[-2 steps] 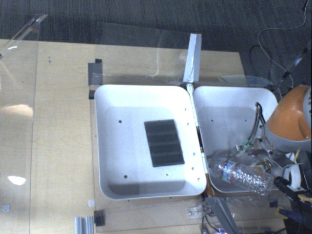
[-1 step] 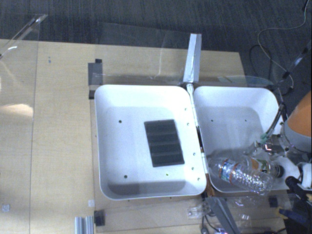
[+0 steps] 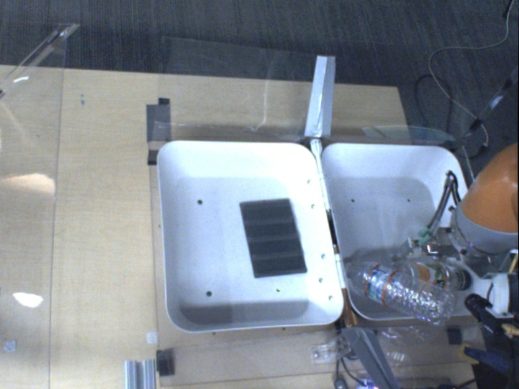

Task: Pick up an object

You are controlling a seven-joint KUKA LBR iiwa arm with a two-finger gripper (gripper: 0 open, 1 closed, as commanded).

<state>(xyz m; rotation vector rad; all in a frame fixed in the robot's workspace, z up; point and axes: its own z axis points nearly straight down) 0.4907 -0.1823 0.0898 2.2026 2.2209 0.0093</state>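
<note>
Two shallow white bins sit side by side on a pale wooden bench. The left bin has small dark holes dotted across its floor. The right bin touches it along a shared edge, where a grey metal bar stands up behind the join. Clear plastic sheeting lies over the bench's left part, catching glare. Dark carpet runs behind the bench, and thin cables trail across it at the far right.
</note>
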